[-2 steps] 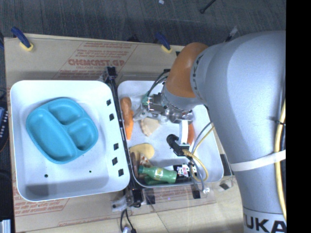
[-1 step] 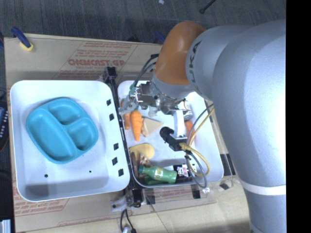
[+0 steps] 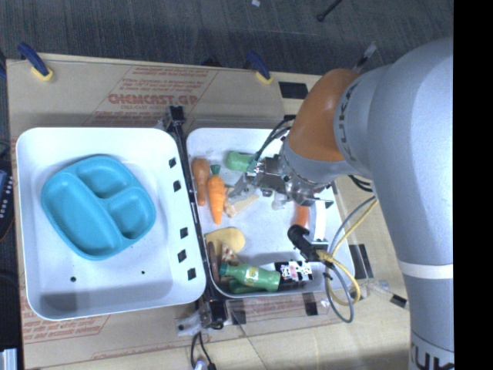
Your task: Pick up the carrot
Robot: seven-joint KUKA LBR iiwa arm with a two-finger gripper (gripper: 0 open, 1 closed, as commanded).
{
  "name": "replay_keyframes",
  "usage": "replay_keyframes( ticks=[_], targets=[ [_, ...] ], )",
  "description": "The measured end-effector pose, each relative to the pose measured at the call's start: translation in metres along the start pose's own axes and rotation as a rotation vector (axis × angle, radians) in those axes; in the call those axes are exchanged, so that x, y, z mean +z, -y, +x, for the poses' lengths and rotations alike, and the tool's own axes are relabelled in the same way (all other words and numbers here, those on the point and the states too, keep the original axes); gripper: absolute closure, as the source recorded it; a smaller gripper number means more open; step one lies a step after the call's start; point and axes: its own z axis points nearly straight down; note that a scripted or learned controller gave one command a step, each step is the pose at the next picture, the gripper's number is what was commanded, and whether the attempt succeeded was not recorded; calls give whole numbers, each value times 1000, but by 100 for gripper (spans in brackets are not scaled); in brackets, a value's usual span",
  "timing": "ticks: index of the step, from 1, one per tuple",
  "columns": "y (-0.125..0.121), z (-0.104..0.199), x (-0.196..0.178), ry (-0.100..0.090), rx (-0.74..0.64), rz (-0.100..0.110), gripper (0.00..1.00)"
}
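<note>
Hovering low in the right bin, the gripper (image 3: pixel 248 185) has fingers spread wide, the carrot (image 3: pixel 216 197) just left of it.

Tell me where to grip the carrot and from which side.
Grip the carrot across its thicker upper half, coming from above. It lies flat, lengthwise along the right bin's left wall, so closing across its width likely suits best.

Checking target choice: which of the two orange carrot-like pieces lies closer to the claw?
The brighter orange carrot, right of the paler piece, closer to the claw.
</note>
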Motion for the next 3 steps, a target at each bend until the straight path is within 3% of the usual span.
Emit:
replay_keyframes(
  ticks=[1,2,3],
  targets=[
    [-33,14,55,-9,133,-13,0],
    [-35,14,44,-7,126,-19,100],
    [30,72,-36,-6,346,-2,100]
  ],
)
